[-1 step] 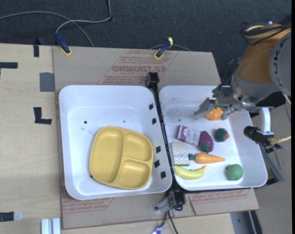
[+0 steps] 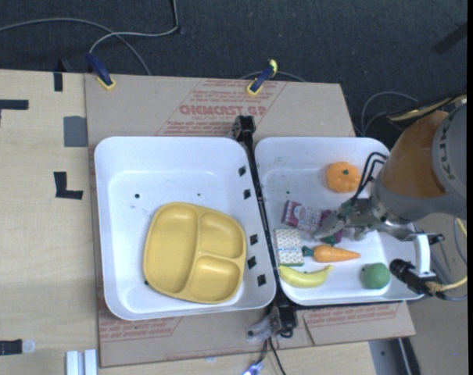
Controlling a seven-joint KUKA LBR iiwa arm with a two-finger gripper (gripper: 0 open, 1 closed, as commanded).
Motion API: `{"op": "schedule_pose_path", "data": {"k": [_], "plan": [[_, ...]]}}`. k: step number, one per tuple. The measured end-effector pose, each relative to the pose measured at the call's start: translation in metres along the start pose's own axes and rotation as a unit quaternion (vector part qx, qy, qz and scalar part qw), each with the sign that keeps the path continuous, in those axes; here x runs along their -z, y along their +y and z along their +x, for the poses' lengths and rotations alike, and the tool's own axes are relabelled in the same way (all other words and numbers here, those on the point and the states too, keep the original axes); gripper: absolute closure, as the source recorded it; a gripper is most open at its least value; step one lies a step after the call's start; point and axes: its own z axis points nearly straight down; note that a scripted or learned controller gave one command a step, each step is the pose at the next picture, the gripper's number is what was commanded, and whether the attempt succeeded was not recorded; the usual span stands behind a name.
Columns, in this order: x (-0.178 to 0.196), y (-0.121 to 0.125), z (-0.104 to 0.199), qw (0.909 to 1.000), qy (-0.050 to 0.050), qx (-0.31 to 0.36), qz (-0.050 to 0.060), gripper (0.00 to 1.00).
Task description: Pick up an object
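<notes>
Hand (image 2: 339,223) sits low in the right bin (image 2: 299,151), just above the carrot (image 2: 335,253) and beside the purple packet (image 2: 301,216); can't tell if it's apart or together, too blurred. Nothing visibly held. Best bet: center over the carrot, descend straight. Banana (image 2: 304,275), green ball (image 2: 374,275), orange (image 2: 342,176) nearby; yellow tray (image 2: 194,251) in the left bin.

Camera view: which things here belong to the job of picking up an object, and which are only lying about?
Belong to the job:
- gripper, low in the right bin
- orange
- carrot
- banana
- green fruit
- purple packet
- patterned packet

Only lying about:
- yellow divided tray in the left bin
- clamps
- cables
</notes>
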Motion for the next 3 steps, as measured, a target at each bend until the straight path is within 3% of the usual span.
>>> {"op": "schedule_pose_path", "data": {"k": [1,2,3], "plan": [[-0.017,0.04,0.0,1.0,0.0,0.001,-0.003,0.0],[-0.016,0.019,0.022,1.0,-0.002,0.001,-0.005,0.0],[-0.006,0.02,0.022,1.0,-0.002,0.001,-0.005,1.0]]}}
